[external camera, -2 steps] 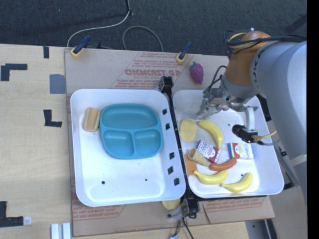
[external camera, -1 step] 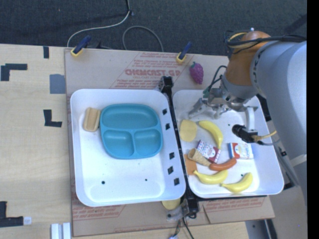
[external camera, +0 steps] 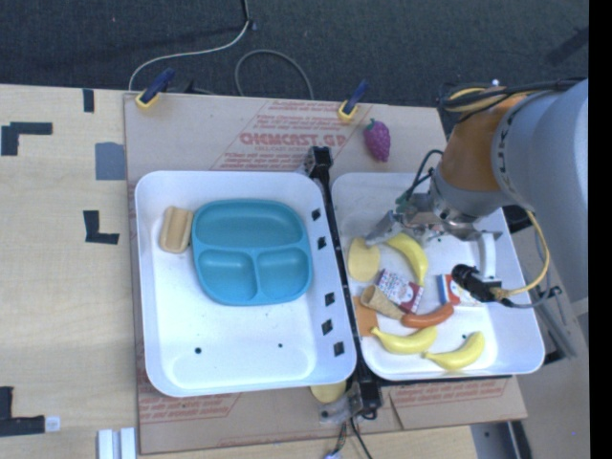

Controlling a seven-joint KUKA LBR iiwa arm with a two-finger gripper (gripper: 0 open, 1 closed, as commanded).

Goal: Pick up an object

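1. Two white bins sit side by side on the table (external camera: 57, 256). The left bin (external camera: 229, 357) has a blue divided plate (external camera: 251, 251) in it, plus a small tan piece, maybe bread (external camera: 175, 229), touching the plate's left edge.
2. The right bin (external camera: 512, 338) is where all the toy food is piled up: a banana (external camera: 411, 253) near the middle, two more bananas (external camera: 406, 341) and (external camera: 459, 352) along the front edge, an orange-red sausage-looking thing (external camera: 427, 317) just above those, a pale yellow round piece (external camera: 362, 259) by the left wall, and a small red-and-white packet (external camera: 397, 288) between them.
3. The arm (external camera: 516, 151) comes in from the right, orange band and all, and the gripper (external camera: 421, 220) is down over the back part of the right bin, just above the top banana.
4. Honestly can't tell how the gripper is set or whether it's got anything, it's a blur of metal from this angle.
5. A purple grape-like toy (external camera: 378, 139) lies outside the bins on the cardboard behind them.
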